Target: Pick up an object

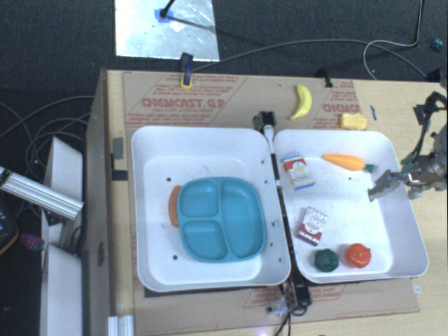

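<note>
End effector [381, 185] sits at the right edge of the right bin [402, 219], low over the floor, coming in from the right. Can't tell its state, too blurred at this angle. Nothing visibly in it.

Nearest candidate looks like the toy carrot [344, 162]: up and to the left of the end effector, near the bin's back wall. Long axis runs roughly left-right, green stub end pointing toward the end effector. My read: a grab there wants the closing direction across that axis, so front-to-back in the bin.

Other options in the same bin:
- small carton with red print [298, 172], further left, close to the divider between bins
- second red-and-white carton [312, 226], left and below the end effector, mid-bin
- dark green round thing [325, 260] and red-orange tomato-like ball [358, 255], just beside each other at the front wall

Left bin [150, 208] holds a blue sectioned plate [222, 219] with an orange sausage-shaped piece [173, 206] touching its left rim. Well apart from the arm, poor pick.

Outside the bins on the surface [210, 103]: toy banana [302, 102] and a yellow block [353, 122], behind the right bin.

No pick done yet, judging by how things lie.
</note>
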Available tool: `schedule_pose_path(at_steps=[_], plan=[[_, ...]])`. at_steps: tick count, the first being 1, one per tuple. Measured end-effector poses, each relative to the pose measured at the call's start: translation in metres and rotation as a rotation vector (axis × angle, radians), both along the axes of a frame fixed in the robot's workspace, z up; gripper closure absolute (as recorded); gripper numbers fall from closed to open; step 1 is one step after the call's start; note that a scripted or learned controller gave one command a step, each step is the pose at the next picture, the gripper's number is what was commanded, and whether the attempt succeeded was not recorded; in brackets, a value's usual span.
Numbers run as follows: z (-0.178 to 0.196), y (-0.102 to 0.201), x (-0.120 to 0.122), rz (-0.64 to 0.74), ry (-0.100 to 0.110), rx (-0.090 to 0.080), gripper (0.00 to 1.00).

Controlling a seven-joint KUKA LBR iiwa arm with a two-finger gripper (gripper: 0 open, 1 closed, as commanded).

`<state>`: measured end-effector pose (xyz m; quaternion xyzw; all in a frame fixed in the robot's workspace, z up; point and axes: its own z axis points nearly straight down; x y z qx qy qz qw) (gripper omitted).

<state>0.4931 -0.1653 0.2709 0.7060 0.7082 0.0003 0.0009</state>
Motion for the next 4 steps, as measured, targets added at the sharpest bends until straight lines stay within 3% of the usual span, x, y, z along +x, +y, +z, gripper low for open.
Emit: schedule_pose_path(at_steps=[1, 2, 3, 4], plan=[[-0.115, 0.030, 0.045, 0.000, 0.003, 0.002, 0.00], [-0.187, 0.004, 0.116, 0.001, 0.001, 0.001, 0.00], [-0.191, 0.006, 0.168, -0.009, 0.036, 0.007, 0.00], [-0.167, -0.015, 0.172, -0.004, 0.019, 0.004, 0.00]])
